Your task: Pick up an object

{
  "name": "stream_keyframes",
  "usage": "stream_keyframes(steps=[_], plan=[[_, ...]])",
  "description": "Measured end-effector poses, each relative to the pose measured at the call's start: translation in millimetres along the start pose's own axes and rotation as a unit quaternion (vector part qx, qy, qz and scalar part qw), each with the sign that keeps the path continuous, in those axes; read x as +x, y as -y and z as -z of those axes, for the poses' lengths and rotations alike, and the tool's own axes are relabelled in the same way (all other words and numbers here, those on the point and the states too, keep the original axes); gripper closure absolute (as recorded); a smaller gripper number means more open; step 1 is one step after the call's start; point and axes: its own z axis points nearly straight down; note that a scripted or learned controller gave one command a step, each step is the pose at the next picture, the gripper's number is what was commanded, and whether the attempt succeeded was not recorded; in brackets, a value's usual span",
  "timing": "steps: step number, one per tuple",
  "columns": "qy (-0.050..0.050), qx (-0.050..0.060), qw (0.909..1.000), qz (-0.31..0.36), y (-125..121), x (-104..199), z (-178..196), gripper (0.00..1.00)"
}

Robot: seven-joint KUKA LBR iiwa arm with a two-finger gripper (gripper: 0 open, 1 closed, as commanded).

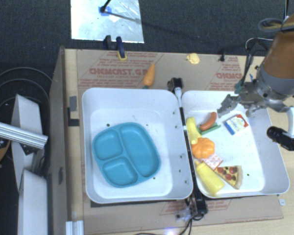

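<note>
camera: fixed overhead | slanted down | both bins [137, 98] framed

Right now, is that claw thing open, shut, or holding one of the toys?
Gripper: open, holding nothing, hanging over the right bin near the sausage and the small blue-and-white packet.

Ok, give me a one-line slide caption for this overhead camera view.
Gripper hovers over the right bin of toy food, near a hot dog; blue tray lies in the left bin.

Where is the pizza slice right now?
The pizza slice lies near the front of the right bin, right of the yellow bottle and below the orange pumpkin.
</note>
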Motion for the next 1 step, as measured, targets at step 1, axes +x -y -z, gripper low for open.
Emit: stream_keyframes(steps=[1], plan=[[0.001, 0.001, 1.0000, 0.000, -55.9, -15.1, -195.3, 0.00]])
